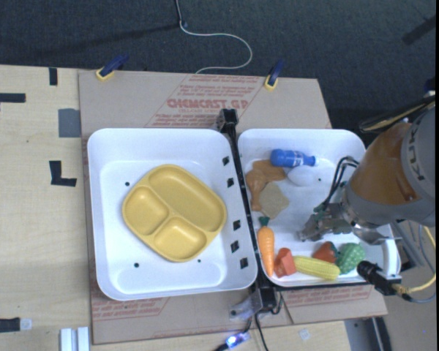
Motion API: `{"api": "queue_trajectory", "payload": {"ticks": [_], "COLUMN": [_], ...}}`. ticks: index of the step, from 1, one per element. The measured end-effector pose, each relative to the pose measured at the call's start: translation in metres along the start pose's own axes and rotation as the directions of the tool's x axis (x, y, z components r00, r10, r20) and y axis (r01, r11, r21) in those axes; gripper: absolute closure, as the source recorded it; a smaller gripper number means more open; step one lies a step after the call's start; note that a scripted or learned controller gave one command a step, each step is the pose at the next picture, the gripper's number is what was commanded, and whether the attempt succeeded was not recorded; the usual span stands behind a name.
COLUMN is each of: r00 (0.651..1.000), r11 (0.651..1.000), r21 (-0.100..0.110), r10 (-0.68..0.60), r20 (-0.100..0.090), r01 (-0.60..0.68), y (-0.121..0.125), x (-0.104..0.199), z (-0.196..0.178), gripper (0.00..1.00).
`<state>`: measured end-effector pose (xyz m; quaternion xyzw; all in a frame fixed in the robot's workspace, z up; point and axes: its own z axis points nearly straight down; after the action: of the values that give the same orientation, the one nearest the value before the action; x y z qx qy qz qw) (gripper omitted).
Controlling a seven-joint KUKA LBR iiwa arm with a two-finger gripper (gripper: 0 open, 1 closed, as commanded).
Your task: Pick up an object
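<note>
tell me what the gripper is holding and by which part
Cannot be told. The gripper is low in the right bin, beside the red toy and corn, but no object is visible in it.

tray: yellow
bins: white
bottle: blue
carrot: orange
corn: yellow
arm band: orange

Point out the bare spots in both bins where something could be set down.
Left bin: bare floor rings the yellow tray, widest below. Right bin: a small patch between the blue bottle and the corn; its lower edge is crowded.
</note>
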<state>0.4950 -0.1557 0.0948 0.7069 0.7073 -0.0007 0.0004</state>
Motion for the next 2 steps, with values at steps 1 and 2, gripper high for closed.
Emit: {"api": "queue_trajectory", "payload": {"ticks": [1, 2], "r00": [1.0, 1.0], "r11": [1.0, 1.0], "r21": [-0.002, -0.005], "r10": [0.0, -0.001], "r20": [-0.001, 0.0], "r01": [0.0, 0.001], "y": [-0.01, -0.005], "x": [-0.001, 0.001], "z": [-0.053, -0.116], "gripper": [1.0, 1.0]}}
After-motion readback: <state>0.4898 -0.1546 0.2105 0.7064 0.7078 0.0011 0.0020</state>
